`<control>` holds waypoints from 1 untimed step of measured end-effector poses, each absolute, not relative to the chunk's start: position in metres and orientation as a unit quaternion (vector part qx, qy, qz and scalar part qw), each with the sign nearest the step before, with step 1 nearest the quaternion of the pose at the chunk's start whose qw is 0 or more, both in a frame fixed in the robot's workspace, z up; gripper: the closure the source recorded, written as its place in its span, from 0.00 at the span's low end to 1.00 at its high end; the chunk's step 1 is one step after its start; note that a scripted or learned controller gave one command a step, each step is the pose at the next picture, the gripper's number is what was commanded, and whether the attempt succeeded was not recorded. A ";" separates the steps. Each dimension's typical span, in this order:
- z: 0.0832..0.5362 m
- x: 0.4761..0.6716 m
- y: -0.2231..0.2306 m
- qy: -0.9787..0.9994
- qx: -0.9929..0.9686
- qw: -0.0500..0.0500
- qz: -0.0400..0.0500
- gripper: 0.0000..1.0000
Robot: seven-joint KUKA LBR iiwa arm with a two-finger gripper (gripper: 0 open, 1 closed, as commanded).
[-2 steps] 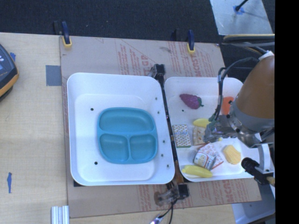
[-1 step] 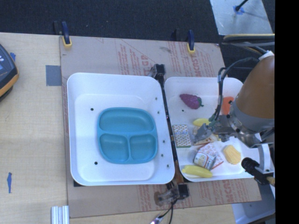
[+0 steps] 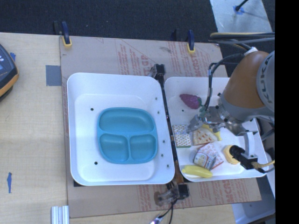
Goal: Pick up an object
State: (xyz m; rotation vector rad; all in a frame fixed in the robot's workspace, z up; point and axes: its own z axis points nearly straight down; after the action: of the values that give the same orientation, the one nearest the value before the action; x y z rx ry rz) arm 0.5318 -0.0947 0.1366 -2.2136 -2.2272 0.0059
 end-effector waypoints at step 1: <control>0.091 0.656 -0.111 -0.709 -0.705 0.001 0.001 0.00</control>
State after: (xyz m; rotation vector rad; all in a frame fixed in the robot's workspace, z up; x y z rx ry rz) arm 0.6560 -0.1110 0.0914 -2.2140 -2.2253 0.0039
